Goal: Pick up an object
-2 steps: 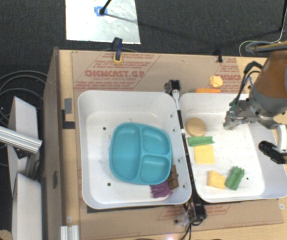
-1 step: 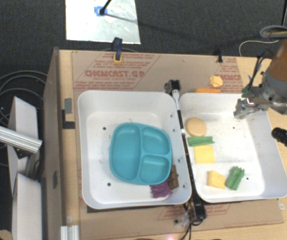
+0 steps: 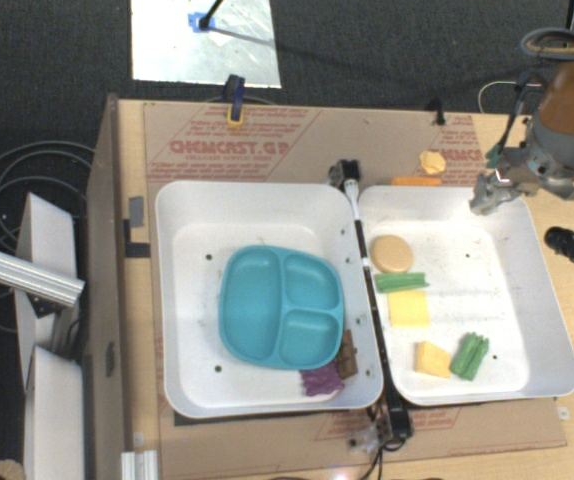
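The pincer [image 3: 490, 194] hangs at the far right corner of the right bin [image 3: 542, 268], over its rim rather than over the food, and whether it is wide or narrow I cannot tell at this size; nothing shows in its grip.

The nearest candidates for picking all lie along the bin's left wall, well apart from the pincer: a tan round piece [image 3: 392, 254] near the far left corner, a green strip [image 3: 401, 282] touching it on the near side, a yellow square [image 3: 409, 310] just beside that; toward the near edge sit an orange-yellow wedge [image 3: 431, 359] and a green bundle [image 3: 470, 356], close together.

The risks, as I judge them: a descent from here would strike the rim or bare bin floor and close on nothing; the pieces are flat and crowded, so a closing pincer may push one aside or catch two at once; those against the left wall leave little room on that side.

Outside the bin, on the worktop [image 3: 267, 143] beyond its far edge, rest a small yellow lump [image 3: 432, 161] and an orange stick [image 3: 416, 180]; a grab there would be off target.

The left bin [image 3: 192, 268] carries a teal divided plate [image 3: 282, 308], with a purple piece [image 3: 319, 380] and a brown piece [image 3: 348, 358] at its near right edge, partly tucked under the plate's rim and awkward to reach.
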`<action>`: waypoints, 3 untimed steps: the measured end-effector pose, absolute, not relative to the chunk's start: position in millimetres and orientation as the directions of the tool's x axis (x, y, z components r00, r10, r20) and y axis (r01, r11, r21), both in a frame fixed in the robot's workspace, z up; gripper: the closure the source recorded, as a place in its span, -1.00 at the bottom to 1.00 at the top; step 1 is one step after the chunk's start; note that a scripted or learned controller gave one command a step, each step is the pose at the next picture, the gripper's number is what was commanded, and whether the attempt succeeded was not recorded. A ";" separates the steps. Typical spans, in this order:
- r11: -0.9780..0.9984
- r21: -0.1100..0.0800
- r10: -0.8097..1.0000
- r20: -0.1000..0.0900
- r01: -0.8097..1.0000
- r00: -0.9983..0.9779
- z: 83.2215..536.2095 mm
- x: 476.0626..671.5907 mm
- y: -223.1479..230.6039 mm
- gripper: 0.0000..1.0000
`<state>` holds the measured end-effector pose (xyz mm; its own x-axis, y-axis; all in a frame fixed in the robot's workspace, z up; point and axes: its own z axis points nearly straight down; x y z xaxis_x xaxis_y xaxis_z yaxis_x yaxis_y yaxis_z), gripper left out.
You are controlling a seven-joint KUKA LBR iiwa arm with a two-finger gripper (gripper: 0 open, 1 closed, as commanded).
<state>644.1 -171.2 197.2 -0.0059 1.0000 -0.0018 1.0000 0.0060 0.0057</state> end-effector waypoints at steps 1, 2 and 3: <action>0.002 0.006 1.000 -0.003 1.000 -0.002 202.5 656.5 -192.6 1.00; 0.000 0.001 1.000 -0.001 1.000 0.000 214.8 616.8 -198.7 1.00; 0.008 0.001 1.000 0.001 1.000 -0.008 221.7 602.8 -146.9 1.00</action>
